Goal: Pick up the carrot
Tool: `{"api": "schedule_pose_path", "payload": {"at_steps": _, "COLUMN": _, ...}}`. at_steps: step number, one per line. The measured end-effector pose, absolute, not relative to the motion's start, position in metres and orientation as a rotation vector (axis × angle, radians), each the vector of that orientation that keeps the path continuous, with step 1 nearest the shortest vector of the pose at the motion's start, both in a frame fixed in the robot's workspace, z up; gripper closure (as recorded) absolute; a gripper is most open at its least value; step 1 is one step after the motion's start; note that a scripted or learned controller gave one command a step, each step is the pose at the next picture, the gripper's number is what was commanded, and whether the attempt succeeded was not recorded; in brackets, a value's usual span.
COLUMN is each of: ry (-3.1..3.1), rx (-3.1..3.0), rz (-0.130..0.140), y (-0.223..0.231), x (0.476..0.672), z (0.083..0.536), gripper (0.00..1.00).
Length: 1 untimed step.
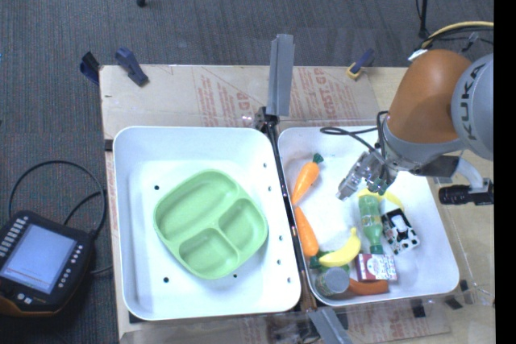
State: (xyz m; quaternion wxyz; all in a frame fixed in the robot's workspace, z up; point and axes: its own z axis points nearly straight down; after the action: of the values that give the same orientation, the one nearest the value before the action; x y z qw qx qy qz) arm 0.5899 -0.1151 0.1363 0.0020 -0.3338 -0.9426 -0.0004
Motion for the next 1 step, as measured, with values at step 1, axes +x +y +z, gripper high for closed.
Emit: {"api": "schedule_pose_path", "payload": {"at_steps": 1, "ry": -2.957, "rx": -1.049, "rz": -0.001, "y": -0.1154, "x": 0.5898, "z": 0.1363, "gripper": 0.0}}
